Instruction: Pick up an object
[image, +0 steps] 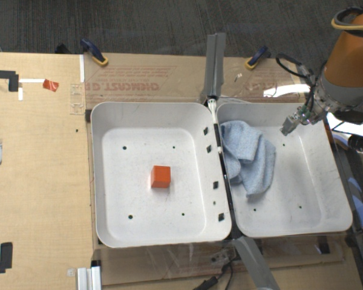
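Dark carpet runs along the far side of the scene, and nearer to us a bench topped with brown cardboard (139, 80) bears two shallow white bins side by side. We see the left bin (109, 222) holding a small orange-red block (161, 177), which sits a little left of the bin's middle, well apart from every wall. In the right bin (314, 216) a light blue cloth (249, 157) lies crumpled against the left wall, beside the divider between the bins, with one fold trailing toward the near side. We find the arm (349, 53) reaching in from the right, its orange band showing above the grey wrist, and the gripper (291, 124) hangs over the far right part of the right bin, to the right of the cloth and apart from it. We cannot tell how the gripper is set. Two blue and yellow clamps (94, 51) pin the cardboard at the far edge. A pale wooden board (30, 186) lies to the left of the bins.
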